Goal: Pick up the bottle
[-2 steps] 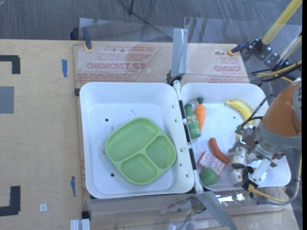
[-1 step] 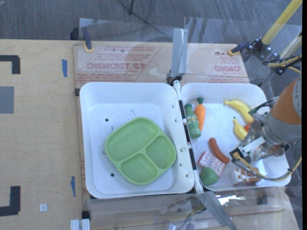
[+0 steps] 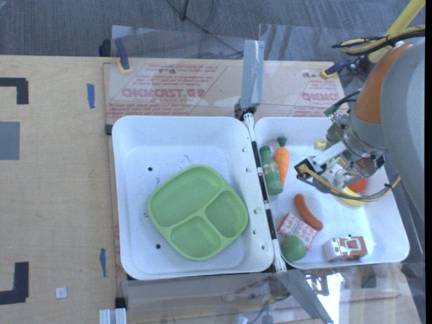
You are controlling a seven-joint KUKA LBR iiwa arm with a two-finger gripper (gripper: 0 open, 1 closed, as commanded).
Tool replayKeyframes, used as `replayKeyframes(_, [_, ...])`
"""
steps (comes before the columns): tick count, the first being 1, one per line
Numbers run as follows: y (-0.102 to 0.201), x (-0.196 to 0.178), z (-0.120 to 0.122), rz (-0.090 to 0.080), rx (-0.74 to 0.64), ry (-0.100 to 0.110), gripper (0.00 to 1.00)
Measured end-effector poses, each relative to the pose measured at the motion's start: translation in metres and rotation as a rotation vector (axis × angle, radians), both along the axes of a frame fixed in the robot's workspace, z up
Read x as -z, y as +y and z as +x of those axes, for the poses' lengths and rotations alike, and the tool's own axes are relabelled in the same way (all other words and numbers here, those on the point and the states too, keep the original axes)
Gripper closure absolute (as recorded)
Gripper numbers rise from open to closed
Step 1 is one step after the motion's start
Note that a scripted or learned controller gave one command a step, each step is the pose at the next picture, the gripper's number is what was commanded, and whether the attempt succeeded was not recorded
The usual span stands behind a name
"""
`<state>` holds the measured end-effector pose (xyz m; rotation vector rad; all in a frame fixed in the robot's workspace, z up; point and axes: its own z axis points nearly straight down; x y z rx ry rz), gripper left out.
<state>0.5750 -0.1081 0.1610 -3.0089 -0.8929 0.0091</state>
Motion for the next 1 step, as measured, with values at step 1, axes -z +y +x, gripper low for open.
replayKeyframes(1, [-0.0084, -0.1562, 0.0637, -0.002, -0.029, -0.002, 1.0])
